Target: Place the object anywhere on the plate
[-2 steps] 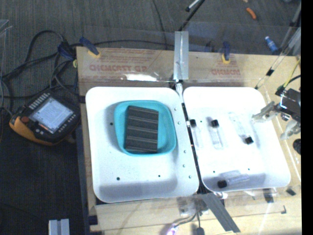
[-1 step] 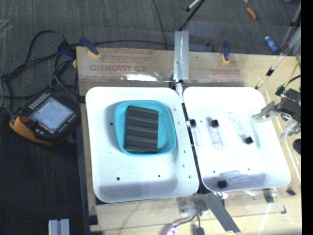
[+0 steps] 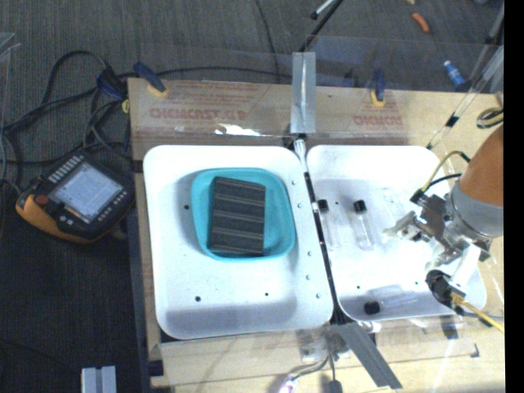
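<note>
A teal square plate (image 3: 281, 228) rests in the left white bin (image 3: 229, 305). A dark grey ribbed block (image 3: 237, 216) lies flat on the plate, roughly in its middle and slightly turned. My gripper (image 3: 413, 224) hangs over the right side of the right bin (image 3: 385, 166), far from the plate and the block. Nothing shows in its grasp. The orange band of the arm (image 3: 491, 170) enters at the right edge.
Small clear pieces with black caps lie in the right bin: two near its left wall (image 3: 322, 206) (image 3: 359, 207) and one at its front (image 3: 371, 307). A metal post (image 3: 303, 88) stands behind the bins. A teach pendant (image 3: 78, 196) sits off the bench at left.
</note>
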